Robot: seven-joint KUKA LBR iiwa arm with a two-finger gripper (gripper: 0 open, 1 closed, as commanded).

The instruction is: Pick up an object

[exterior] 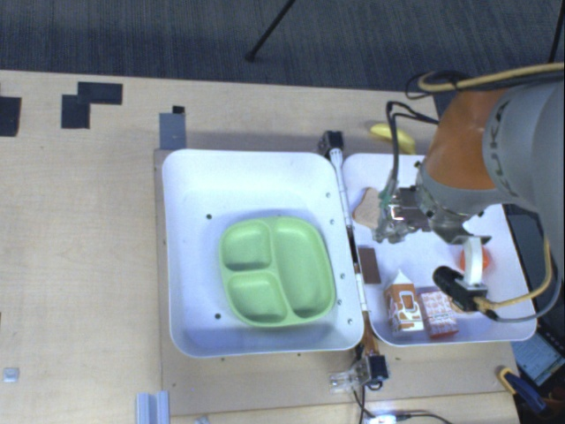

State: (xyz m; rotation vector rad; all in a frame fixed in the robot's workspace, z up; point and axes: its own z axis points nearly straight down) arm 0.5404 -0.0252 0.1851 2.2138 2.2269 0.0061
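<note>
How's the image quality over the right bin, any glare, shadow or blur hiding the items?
Camera view: lighting is even, with no hard glare on the right bin; the arm's wrist blocks that bin's upper middle and casts a soft shadow. The hand looks slightly blurred and small, so its fingers are unclear. The small cartons stay readable, and the green tray in the left bin is sharp.

One fixed cam above bench (79, 263), looking down at a slant on both bins (190, 237); arm (503, 140) enters from right.
</note>
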